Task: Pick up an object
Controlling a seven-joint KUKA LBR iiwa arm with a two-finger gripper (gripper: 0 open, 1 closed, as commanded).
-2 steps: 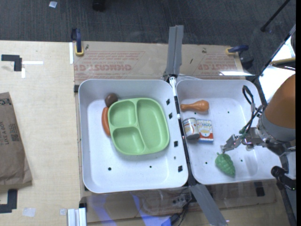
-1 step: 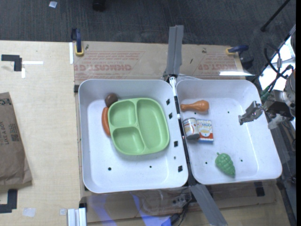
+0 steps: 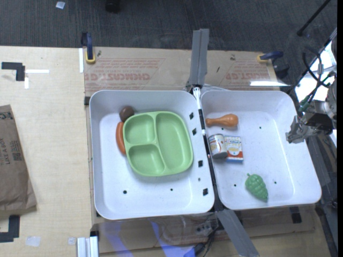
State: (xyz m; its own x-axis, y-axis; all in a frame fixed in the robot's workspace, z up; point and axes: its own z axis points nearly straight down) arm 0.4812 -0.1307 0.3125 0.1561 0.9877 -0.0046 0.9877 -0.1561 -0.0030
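Cardboard sheet (image 3: pixel 161 68) behind the bins: red print, upside down, reading "CHEMCAST" and "GP", repeated at its right. Brown paper bag (image 3: pixel 13 159) at the left edge: sideways print, too small to read. Small carton (image 3: pixel 233 148): label illegible.

- Just one camera here, fixed above the bench (image 3: pixel 48 90) and looking down at a slant, so the far side sits at the top of frame.
- It's pulled back enough to fit both white bins whole: the left bin (image 3: pixel 107 191) and the right bin (image 3: pixel 278 186) side by side, roughly centre frame.
- Dark carpeted floor (image 3: pixel 161 9) runs across the top beyond the bench.
- The arm's end, with the gripper (image 3: pixel 296 134), pokes in from the right edge, over the right bin's rim.
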